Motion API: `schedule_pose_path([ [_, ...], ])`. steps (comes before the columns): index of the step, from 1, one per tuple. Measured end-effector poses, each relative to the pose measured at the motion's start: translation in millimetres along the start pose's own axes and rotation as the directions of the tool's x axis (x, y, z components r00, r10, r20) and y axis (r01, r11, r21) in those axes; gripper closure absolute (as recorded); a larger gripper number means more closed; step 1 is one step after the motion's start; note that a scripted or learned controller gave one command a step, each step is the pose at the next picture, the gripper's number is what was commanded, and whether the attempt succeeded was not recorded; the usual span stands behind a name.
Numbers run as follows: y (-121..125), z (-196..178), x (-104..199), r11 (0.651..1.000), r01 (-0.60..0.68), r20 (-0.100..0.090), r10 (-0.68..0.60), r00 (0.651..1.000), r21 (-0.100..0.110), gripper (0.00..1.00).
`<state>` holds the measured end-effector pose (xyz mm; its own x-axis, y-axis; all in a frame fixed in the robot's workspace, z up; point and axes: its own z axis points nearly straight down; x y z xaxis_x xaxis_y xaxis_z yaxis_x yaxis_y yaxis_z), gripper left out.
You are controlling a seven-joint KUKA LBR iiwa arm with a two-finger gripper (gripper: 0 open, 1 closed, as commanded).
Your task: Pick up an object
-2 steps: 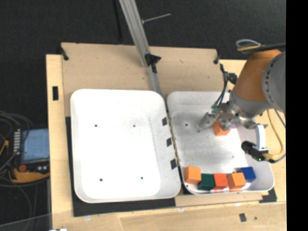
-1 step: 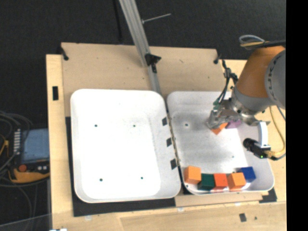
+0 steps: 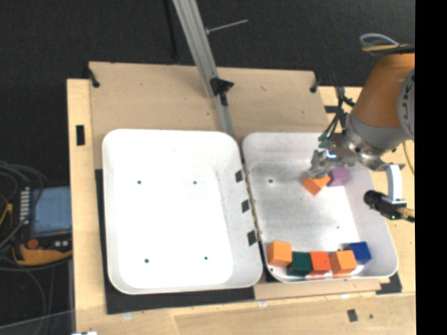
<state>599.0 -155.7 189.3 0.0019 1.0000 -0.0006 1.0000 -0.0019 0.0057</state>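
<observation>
Dark carpet surrounds a pale wooden bench (image 3: 154,93) that carries two shallow white bins side by side, the left bin (image 3: 171,211) and the right bin (image 3: 293,208).

Whether the fingers are released or clenched cannot be told; the gripper (image 3: 323,165) is small and partly masked by its own metal body. Just below its tip lies an orange block (image 3: 316,183), a small cuboid with a brighter top face, turned at a slant so its long axis runs from lower left to upper right against the bin's edges. It sits on the bin floor in the far right part of the right bin, touching or nearly touching the gripper's tip; it is not clear that it is between the fingers. Just beside it, to the right, is a purple block (image 3: 340,176), partly under the wrist.

From the gripper the arm (image 3: 383,107) rises up and to the right, grey at the wrist, then a broad orange band, leaning in over the bin's right edge.

Along the near edge of the right bin stand an orange cube (image 3: 280,252), a green block (image 3: 301,263), two more orange blocks (image 3: 320,261) (image 3: 343,261) and a blue block (image 3: 360,251), packed in a row.
</observation>
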Motion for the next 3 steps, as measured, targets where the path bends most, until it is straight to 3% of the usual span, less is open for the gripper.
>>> schedule_pose_path([
  [1,10.4,-58.3,-6.2,1.000,0.004,0.001,-0.004,1.000,-0.002,1.00],
  [2,11.4,-70.8,-6.7,1.000,0.008,0.000,-0.008,1.000,0.002,1.00],
  [3,15.9,-57.9,45.4,1.000,0.008,-0.001,-0.008,1.000,0.006,1.00],
])
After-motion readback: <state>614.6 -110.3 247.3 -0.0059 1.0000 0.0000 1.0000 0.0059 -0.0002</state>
